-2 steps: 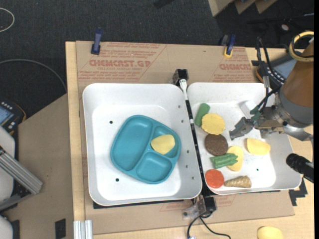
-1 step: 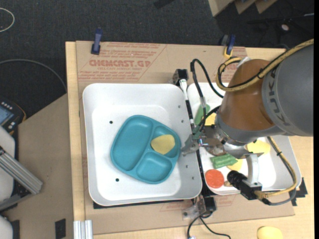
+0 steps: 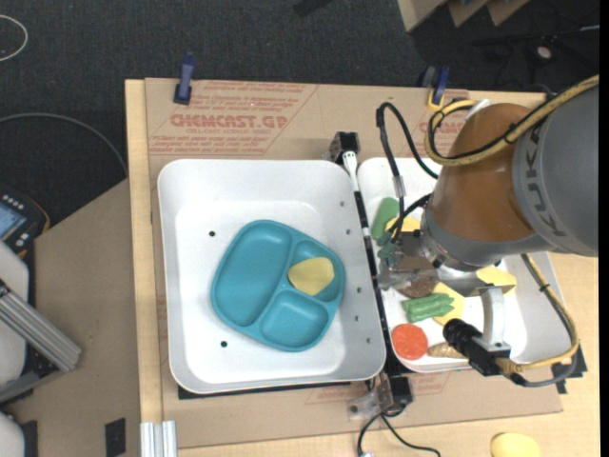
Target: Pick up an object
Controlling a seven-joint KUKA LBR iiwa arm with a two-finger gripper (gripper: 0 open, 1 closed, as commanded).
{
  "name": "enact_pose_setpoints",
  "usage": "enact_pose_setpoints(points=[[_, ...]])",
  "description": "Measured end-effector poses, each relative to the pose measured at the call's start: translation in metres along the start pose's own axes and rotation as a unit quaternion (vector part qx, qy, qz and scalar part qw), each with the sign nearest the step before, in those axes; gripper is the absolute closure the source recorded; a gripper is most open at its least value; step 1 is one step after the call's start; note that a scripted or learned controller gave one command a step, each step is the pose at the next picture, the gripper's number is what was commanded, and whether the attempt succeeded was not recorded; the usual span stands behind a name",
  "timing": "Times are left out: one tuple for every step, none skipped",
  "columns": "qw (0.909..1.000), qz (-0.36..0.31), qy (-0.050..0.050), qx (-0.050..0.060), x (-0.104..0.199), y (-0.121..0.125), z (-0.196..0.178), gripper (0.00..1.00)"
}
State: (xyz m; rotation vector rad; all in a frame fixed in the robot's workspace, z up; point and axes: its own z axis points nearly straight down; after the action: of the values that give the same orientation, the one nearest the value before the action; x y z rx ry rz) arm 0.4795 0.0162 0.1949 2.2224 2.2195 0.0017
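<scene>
My gripper (image 3: 407,272) reaches down into the right bin (image 3: 373,173), near its left wall, and the bulky orange and grey wrist covers most of it. Small items lie around it: a light green piece (image 3: 384,219) just above, a green pod-shaped piece (image 3: 426,306) just below, a red round piece (image 3: 410,340) at the bin's front, and yellow bits (image 3: 495,277) to the right. In the left bin (image 3: 190,255) a teal divided plate (image 3: 271,284) holds a pale yellow object (image 3: 311,274) in its upper right section.
The arm's body (image 3: 504,184) hangs over the right bin's back and middle. Black cables (image 3: 395,150) loop above that bin, and a black fitting (image 3: 471,341) sticks out near its front. A cardboard sheet (image 3: 228,117) underlies both bins, with blue clamps (image 3: 184,79) at its back edge.
</scene>
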Motion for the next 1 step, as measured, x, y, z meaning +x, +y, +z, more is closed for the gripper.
enact_pose_setpoints(points=[[1.0000,0.000,0.000,-0.001,0.0001,0.0005,-0.0099,1.00]])
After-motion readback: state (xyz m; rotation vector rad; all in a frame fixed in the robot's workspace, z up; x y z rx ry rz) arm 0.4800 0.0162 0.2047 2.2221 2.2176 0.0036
